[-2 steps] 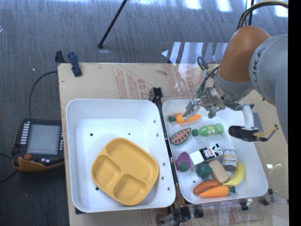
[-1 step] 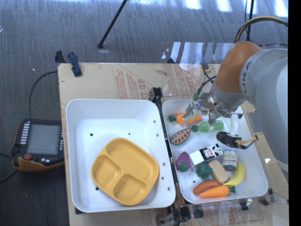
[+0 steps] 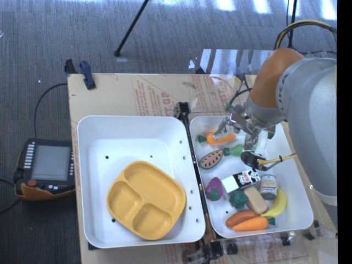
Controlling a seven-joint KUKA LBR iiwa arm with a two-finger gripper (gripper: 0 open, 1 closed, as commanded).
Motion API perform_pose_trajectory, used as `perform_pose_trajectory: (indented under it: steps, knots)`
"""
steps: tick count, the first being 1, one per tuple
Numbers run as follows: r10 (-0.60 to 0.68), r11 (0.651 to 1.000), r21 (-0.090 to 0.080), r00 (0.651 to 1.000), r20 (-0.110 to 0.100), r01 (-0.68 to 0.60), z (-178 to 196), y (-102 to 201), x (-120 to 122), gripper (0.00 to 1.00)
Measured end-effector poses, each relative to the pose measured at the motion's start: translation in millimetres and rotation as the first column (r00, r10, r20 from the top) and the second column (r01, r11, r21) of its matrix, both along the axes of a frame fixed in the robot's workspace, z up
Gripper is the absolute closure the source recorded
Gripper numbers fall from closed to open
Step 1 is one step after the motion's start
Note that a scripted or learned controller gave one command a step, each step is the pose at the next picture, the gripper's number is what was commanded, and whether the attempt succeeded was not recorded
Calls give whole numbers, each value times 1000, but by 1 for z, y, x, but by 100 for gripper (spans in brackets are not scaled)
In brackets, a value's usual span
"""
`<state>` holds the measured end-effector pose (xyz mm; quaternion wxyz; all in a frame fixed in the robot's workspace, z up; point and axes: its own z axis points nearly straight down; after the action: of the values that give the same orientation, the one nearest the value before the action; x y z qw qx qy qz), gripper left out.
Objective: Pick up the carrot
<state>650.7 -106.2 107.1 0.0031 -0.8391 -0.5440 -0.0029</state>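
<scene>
As the grey arm reaches in from the right, its gripper (image 3: 237,126) hangs low over the far end of the right bin (image 3: 294,164), just beside a carrot (image 3: 219,138) lying there with its green top pointing left; whether the fingers stand apart or together cannot be told from this angle, and nothing is seen between them. A second carrot (image 3: 251,224) rests at the near edge of the same bin, touching a reddish sausage-like piece (image 3: 240,217); the arm's position suggests the far one is the target. The toy food crowds the right bin, seemingly gathered there as the picking stock: a watermelon slice (image 3: 211,159), a purple piece (image 3: 214,188), a broccoli floret (image 3: 238,199), a banana (image 3: 278,204), a bread-coloured piece (image 3: 254,199), a small tin (image 3: 268,185) and a carton with black-and-white cow patches (image 3: 242,179); the writing on tin and carton is too small to read. The left bin (image 3: 93,164) carries a yellow divided plate (image 3: 146,199), apparently kept apart as the receiving side; red print on the cardboard covering the counter (image 3: 137,92) runs at a slant and cannot be made out; a handheld control pendant (image 3: 48,166) lies on the floor at left.
</scene>
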Motion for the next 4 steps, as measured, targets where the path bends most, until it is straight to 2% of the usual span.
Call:
perform_pose_trajectory:
  steps: [1,2,3,4]
  knots:
    - [2,1000,-3,1000,10,-2,8,1,2,100]
    - [2,1000,-3,1000,7,-2,7,1,1,0]
    - [-241,971,-7,971,-8,241,-21,-51,-8,0]
    - [-234,972,-7,972,-13,234,-10,-50,-7,100]
